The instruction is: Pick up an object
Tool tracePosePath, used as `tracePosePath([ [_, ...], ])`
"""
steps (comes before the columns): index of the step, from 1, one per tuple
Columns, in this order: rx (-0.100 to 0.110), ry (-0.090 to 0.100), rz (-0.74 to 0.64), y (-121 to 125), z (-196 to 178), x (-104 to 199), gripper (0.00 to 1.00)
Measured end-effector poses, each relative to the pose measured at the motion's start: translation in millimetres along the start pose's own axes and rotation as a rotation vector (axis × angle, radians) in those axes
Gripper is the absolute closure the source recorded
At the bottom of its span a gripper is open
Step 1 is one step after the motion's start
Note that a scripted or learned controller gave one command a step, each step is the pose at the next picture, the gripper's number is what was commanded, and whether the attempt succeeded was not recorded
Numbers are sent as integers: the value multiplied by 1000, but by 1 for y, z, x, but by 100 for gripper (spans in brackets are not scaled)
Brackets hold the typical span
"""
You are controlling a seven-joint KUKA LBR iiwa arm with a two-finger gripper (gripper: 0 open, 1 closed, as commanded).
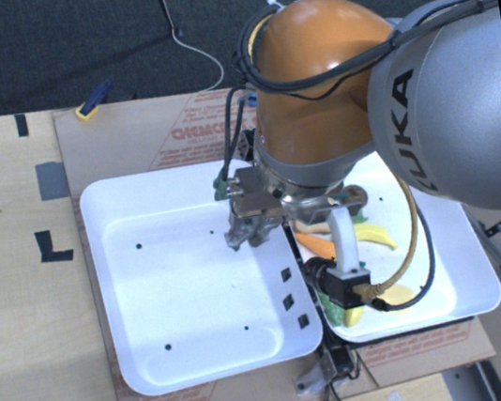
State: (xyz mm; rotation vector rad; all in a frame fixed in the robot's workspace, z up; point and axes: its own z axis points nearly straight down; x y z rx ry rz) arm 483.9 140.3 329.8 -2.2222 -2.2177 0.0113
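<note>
We see the grey arm (pixel 449 109) coming in from the right and filling the upper right of the view, its large orange band (pixel 317 60) sitting above the wrist and hanging over the seam where the two bins meet. Black cables loop around the orange section and one yellowish hose curves down along the right side of the wrist. Below the arm lies the worktop (pixel 21 309), a pale wooden surface with black markings, topped by a cardboard sheet (pixel 172 127) on which the bins rest. The left bin (pixel 123 264) is a shallow white tray with a few small dark dots on its floor. The right bin (pixel 453 275) is largely hidden by the arm. The end effector (pixel 253 228) points down at the right edge of the left bin, just beside the divider between the trays; we cannot tell whether it is spread or closed, because the wrist hardware covers it. In the right bin, beneath the wrist, we make out a yellow curved object (pixel 376 238), an orange piece (pixel 313 243) touching the wrist fittings, and a pale yellow shape (pixel 395 294) near the front rim.
</note>
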Motion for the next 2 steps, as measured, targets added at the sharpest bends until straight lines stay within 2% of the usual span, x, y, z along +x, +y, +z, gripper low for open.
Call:
tracePosePath([
  [1, -20, 4, 5, 0, -122, -91, 100],
  [2, 6, 1, -7, -2, -15, -36, 100],
])
